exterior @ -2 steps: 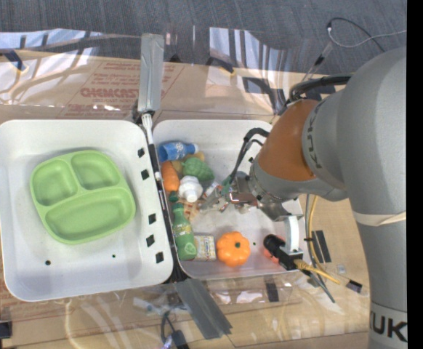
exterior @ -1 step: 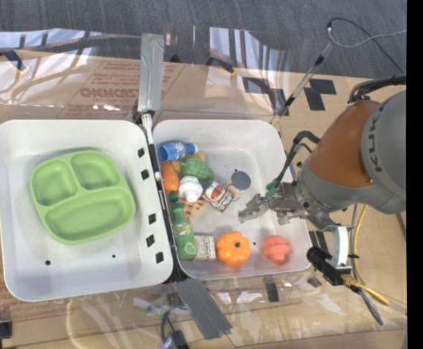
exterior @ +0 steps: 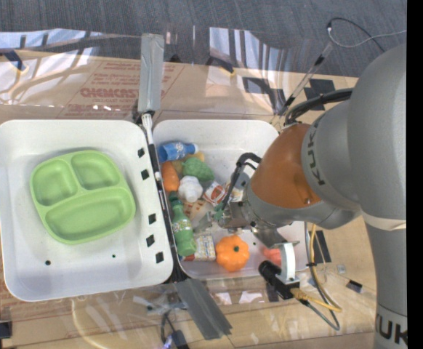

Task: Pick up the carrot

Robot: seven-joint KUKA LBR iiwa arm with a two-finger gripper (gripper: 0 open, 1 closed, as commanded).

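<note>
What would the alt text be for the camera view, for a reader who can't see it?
A grey and orange robot arm reaches from the right into the right white bin, which holds a clutter of toy food including a carrot and a small pumpkin. The left bin holds a green divided plate.

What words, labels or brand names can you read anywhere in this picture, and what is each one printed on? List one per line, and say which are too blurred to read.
"KUKA", partly visible, on the grey arm by its orange band.
"KU", cut off at the picture's lower edge, on the arm's base.
Red lettering on the cardboard sheet behind the bins: blurred under glare, not readable with certainty.
Print on the small packets in the right bin: too small to read.
</note>
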